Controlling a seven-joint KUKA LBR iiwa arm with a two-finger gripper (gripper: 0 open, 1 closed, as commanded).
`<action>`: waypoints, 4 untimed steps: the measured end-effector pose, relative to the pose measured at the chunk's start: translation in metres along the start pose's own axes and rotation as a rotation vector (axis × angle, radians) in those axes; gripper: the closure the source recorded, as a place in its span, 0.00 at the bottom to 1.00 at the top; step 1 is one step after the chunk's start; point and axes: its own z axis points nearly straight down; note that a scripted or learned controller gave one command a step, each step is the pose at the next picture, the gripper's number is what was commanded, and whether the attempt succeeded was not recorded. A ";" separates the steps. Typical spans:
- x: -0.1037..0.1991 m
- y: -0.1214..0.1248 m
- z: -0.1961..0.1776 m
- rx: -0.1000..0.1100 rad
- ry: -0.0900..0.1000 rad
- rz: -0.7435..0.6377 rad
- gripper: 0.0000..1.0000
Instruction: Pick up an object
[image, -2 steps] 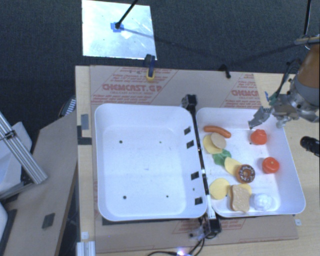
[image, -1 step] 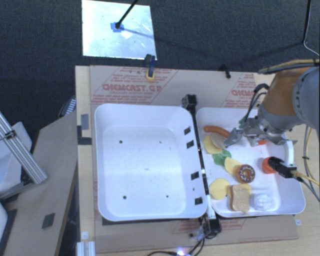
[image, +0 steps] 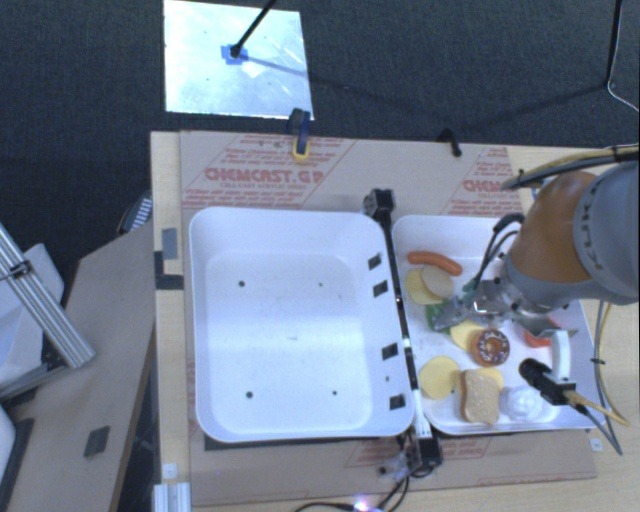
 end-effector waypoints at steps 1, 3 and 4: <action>-0.027 -0.026 -0.001 0.000 0.000 0.001 0.00; -0.065 0.020 0.000 0.003 0.001 -0.001 0.00; -0.045 -0.026 0.000 0.003 0.001 0.000 0.00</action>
